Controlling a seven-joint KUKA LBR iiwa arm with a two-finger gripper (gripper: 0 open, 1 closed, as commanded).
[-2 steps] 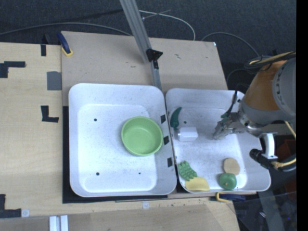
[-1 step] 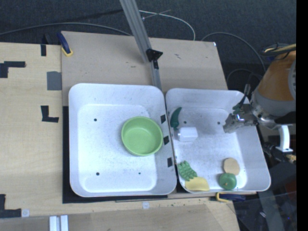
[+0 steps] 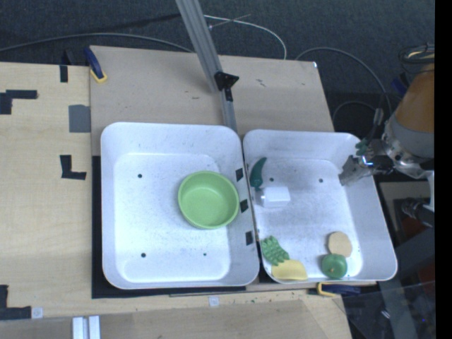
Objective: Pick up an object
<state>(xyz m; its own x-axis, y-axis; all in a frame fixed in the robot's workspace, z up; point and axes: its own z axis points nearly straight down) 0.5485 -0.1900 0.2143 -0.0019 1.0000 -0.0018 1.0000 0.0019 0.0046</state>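
Note:
The right bin (image 3: 318,141) holds several small items: a dark green curved piece (image 3: 258,170) and a white block (image 3: 275,195) near its left wall, a leafy green piece (image 3: 274,248), a yellow piece (image 3: 290,270), a green ball (image 3: 334,265) and a tan round piece (image 3: 340,243) along its front. A green bowl (image 3: 207,199) sits in the left bin (image 3: 127,154). My gripper (image 3: 355,167) hangs over the right bin's right rim, away from all the items, with nothing seen in it.
A grey pole (image 3: 201,34) slants down from the top to the gap between the bins. Cables (image 3: 247,27) lie on the dark floor behind the bench. The arm's grey and orange body (image 3: 417,119) stands at the right edge.

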